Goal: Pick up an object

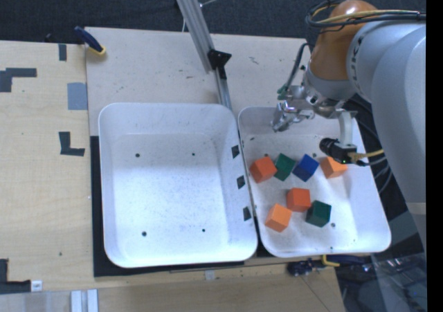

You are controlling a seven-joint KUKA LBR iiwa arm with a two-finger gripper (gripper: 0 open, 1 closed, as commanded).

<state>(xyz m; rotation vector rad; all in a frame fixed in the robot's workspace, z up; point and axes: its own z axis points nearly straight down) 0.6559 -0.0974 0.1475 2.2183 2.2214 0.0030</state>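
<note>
1. The tool [285, 118] is hanging over the right bin [367, 224], near its 11 o'clock corner, holding no block; whether it is spread or pressed together, I cannot tell.
2. The blocks are lying at the bin's middle: orange block [262, 169], green block [284, 167] and blue block [305, 167] are sitting in a row, touching.
3. The left bin [111, 124] is sitting alongside on the worktop [41, 186].
</note>
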